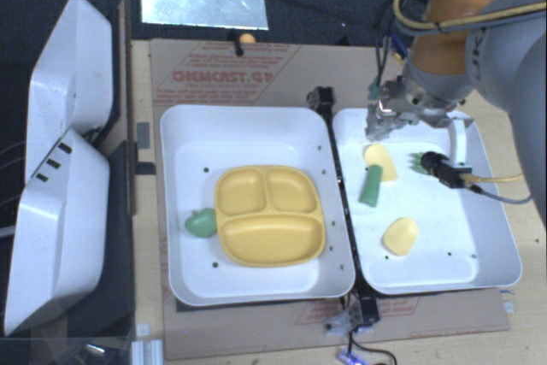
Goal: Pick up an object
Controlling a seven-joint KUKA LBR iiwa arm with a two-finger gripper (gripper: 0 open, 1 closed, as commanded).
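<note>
Two white bins sit side by side on the worktop [256,64]. Left bin [184,141] carries a green piece [201,223] touching a yellow divided tray [270,214]. Right bin [491,256] has a green cylinder [371,185] lying against a pale yellow piece [382,160], another yellow piece [400,235] nearer the front. Just above them hangs the tool [379,128], its state impossible to tell.

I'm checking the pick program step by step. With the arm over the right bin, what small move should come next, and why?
Probably a short descent, straight down. The pincer hovers at the far end of the right bin, just above the pale yellow piece that lies against the green stick. Nothing is seen between its tips, so it has yet to reach an object.
</note>
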